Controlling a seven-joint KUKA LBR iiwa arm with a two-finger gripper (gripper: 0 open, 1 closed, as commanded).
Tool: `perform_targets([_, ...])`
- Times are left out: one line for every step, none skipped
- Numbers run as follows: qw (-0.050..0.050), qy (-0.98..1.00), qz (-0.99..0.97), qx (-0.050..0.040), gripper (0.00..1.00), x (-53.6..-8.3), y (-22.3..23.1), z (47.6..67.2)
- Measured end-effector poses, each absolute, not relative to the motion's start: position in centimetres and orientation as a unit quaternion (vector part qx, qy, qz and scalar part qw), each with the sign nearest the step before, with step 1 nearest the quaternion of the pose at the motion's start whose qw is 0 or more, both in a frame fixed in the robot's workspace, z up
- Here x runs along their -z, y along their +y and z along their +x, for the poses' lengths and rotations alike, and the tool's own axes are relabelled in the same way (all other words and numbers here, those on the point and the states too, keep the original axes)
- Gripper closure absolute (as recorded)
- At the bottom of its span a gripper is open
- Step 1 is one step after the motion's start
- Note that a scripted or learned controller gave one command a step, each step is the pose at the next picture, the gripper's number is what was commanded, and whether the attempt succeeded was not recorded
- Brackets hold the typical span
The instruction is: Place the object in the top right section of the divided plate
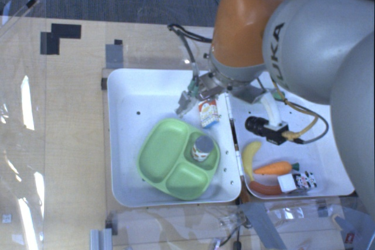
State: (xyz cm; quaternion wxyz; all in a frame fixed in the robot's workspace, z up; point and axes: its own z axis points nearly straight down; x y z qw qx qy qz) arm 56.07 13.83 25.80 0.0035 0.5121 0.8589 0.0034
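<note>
Already small grey-topped can (203,149) sits in top right section of green divided plate (167,155), below and just left of gripper (193,93). Placement looks done, as far as view shows. Gripper hangs above left bin (129,120), apart from can; whether open or closed, cannot tell. Small carton (208,112) lies just below-right of gripper. Banana (251,158), carrot (273,168) further right in other bin.

Part of the maker's name, "KUKA", stood in dark letters on the grey arm (316,38), at two o'clock. Nothing else was readable.
</note>
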Motion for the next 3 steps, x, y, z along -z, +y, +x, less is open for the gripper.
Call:
perform_targets([0.004, 0.86, 0.51, -0.0042, 0.0, -35.5, 17.0, 55.9])
perform_targets([0.007, 0.862, 0.507, -0.007, 1.0, -36.6, 17.3, 56.0])
perform_targets([0.005, 0.832, 0.555, -0.004, 1.0, -43.7, 10.3, 56.9])
